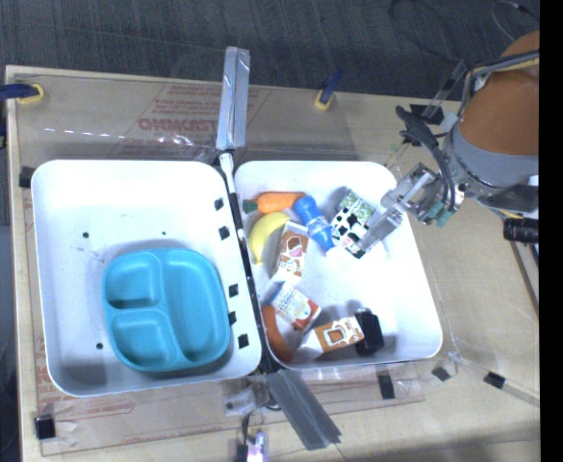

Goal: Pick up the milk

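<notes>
The milk (349, 218) is a small carton with black-and-white cow patches and a green top. It lies tilted in the upper middle of the right bin (411, 301). My gripper (373, 236) reaches down from the right and is at the carton's right lower side, touching or nearly touching it. The grey arm with its orange band (498, 104) stands over the bench beyond the bin's right rim.
Left of the milk lie a blue bottle (310, 215), a carrot (279, 201) and a banana (265, 234). Small cartons (291, 253) (294, 308), a brown box (338, 335) and a black object (369, 331) lie nearer the front. The left bin holds a blue divided plate (166, 308).
</notes>
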Available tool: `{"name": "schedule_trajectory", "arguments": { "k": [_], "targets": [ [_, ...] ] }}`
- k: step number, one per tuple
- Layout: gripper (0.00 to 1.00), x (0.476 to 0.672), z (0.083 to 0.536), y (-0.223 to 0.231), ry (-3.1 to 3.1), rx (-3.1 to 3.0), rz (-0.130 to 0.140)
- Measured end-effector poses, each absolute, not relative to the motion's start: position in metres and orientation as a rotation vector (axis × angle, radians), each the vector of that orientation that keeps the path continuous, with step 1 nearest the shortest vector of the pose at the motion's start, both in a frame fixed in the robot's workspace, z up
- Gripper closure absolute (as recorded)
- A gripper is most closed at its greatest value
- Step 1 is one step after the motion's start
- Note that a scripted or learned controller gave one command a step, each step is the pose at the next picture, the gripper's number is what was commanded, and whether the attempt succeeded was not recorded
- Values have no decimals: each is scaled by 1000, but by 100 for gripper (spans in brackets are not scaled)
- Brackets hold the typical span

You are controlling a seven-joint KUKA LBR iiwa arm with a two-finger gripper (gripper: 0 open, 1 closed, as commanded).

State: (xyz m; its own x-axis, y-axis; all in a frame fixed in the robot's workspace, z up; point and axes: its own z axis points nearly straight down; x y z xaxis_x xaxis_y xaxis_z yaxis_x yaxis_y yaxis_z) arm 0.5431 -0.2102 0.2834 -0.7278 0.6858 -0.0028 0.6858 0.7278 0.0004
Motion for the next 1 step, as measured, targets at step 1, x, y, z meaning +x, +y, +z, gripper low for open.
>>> {"name": "schedule_trajectory", "arguments": {
  "k": [1],
  "targets": [
    [0,599,206,-210,2947,1091,-1]
  ]
}}
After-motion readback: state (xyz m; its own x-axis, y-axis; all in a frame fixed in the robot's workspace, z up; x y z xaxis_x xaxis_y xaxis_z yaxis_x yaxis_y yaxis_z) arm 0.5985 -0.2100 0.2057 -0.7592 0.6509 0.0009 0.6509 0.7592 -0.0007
